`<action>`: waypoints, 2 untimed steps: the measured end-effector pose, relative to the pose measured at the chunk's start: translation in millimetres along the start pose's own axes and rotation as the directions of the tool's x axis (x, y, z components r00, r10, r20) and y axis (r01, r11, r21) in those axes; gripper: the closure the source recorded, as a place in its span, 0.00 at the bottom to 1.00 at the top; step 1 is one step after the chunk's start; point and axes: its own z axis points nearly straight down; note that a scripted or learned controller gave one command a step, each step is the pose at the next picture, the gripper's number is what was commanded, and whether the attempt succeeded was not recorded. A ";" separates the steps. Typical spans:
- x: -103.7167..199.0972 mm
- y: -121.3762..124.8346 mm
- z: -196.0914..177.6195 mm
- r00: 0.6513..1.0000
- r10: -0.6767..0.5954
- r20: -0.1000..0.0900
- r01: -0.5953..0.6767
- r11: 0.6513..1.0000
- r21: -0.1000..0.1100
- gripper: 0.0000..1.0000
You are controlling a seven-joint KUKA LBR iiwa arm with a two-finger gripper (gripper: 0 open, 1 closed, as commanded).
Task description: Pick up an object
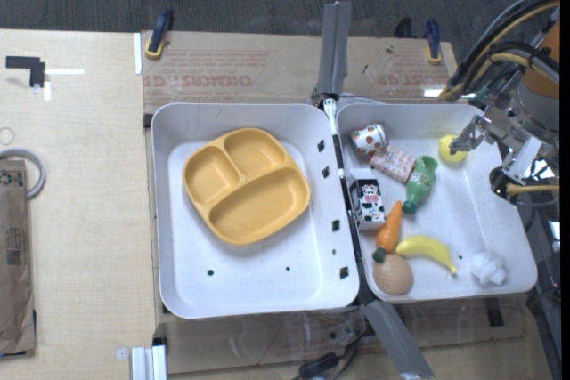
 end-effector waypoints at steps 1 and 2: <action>-5.1 -61.8 -21.7 0.869 0.494 0.002 -0.494 0.869 0.003 0.00; 20.6 -50.0 -63.2 0.756 0.654 0.003 -0.654 0.756 0.002 0.00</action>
